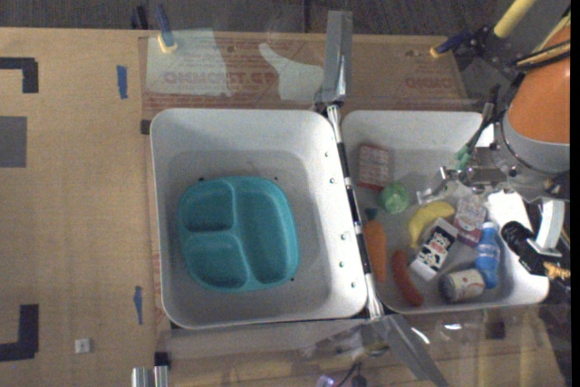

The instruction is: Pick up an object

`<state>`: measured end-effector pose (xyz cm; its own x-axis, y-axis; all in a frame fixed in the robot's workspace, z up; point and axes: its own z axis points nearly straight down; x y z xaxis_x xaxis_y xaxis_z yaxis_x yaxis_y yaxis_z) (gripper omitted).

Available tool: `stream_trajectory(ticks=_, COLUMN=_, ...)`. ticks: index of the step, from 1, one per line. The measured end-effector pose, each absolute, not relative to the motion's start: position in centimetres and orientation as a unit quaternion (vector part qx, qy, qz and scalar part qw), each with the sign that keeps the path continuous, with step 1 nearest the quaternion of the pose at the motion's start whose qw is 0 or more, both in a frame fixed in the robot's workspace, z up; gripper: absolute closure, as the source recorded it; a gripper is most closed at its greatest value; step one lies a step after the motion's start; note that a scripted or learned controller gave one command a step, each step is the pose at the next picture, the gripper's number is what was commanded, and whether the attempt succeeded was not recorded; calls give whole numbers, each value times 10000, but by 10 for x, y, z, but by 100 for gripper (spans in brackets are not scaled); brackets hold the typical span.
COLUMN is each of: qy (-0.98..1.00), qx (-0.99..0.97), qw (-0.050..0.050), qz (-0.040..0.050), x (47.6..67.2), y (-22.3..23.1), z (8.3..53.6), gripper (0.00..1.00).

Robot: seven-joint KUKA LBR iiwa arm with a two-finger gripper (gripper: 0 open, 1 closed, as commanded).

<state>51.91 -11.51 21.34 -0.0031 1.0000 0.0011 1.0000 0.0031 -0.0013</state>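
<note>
jaws (467, 186) low in right bin (412, 127), over crowded pile by banana (428, 218); opening: cannot tell. risk: neighbours (milk carton (436, 251), bottle (488, 253)) block closure, grasp slips.

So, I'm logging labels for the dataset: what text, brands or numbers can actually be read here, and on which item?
None can be read with certainty.
Brown cardboard sheet behind the bins: large printed lettering, upside down and washed out.
Black-and-white printed carton: graphics, blurred.
Small pinkish packet: print too small.
Grey cylindrical can: label blurred.
Blue plastic bottle: label illegible.
</note>
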Motion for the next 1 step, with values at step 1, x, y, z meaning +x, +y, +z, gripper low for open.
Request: stream_trajectory(ticks=1, qy=-7568, qx=-6536, qw=-94, qz=-61, x=512, y=-177, z=103, gripper=0)
